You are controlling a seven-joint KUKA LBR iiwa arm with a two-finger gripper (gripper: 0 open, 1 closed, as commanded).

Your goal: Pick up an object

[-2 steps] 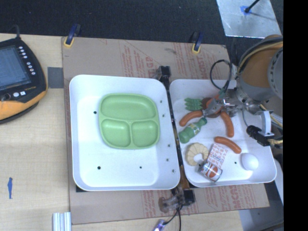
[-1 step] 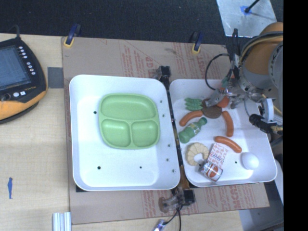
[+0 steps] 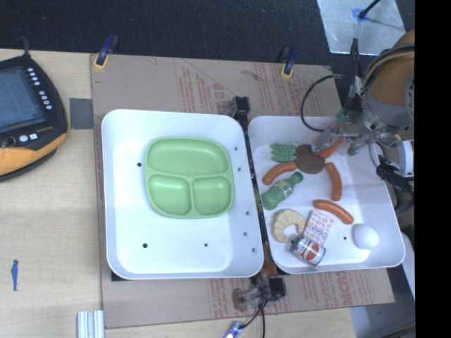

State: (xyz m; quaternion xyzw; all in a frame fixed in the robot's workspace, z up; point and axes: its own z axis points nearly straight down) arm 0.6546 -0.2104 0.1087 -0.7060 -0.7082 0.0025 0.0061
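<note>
The right bin (image 3: 372, 189) holds several toy foods. Among them are a green leafy piece (image 3: 284, 151), a brown patty (image 3: 310, 162), three orange-red sausages (image 3: 280, 172) (image 3: 334, 179) (image 3: 332, 210) and a green bottle (image 3: 280, 191). Nearer the front lie a pale ring-shaped biscuit (image 3: 288, 224), a red and white can (image 3: 313, 236) and a white egg (image 3: 365, 236). My gripper (image 3: 350, 134) hangs over the bin's far right corner, just above a small orange piece (image 3: 328, 147) beside the patty. The wrist hides its tips.
The left bin (image 3: 176, 248) holds a green divided plate (image 3: 189, 176). A teach pendant (image 3: 28, 118) lies on the bench at far left. Clamps (image 3: 106, 50) (image 3: 287, 60) hold the cardboard's back edge. A black cable (image 3: 313, 97) loops behind the right bin.
</note>
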